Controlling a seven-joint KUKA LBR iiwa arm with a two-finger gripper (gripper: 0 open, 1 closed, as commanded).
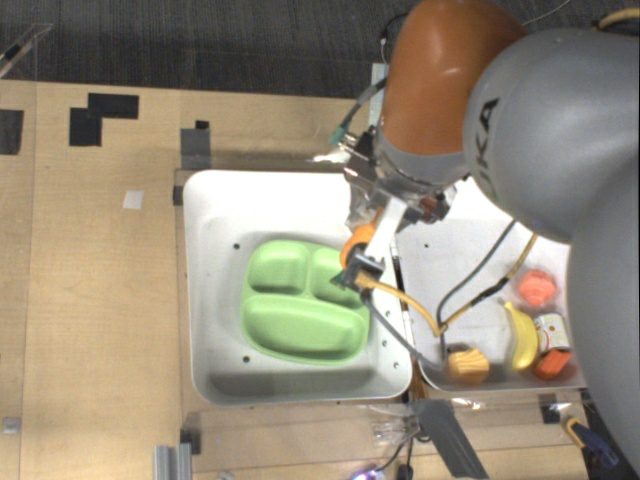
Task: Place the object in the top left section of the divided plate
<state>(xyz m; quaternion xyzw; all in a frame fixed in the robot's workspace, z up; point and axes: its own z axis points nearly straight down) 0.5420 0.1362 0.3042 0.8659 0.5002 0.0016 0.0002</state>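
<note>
Item: gripper [352,264] hovering over the green divided plate [300,313], pinching a small orange object [358,238] (apparently lining up a drop).

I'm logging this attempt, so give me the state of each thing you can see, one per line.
Divided plate: flat in the left bin, large section bare.
Tool: over the plate's right edge, something orange at its tip.
Banana: lying in the right bin.
Yellow block: resting in the right bin's near corner.
</note>
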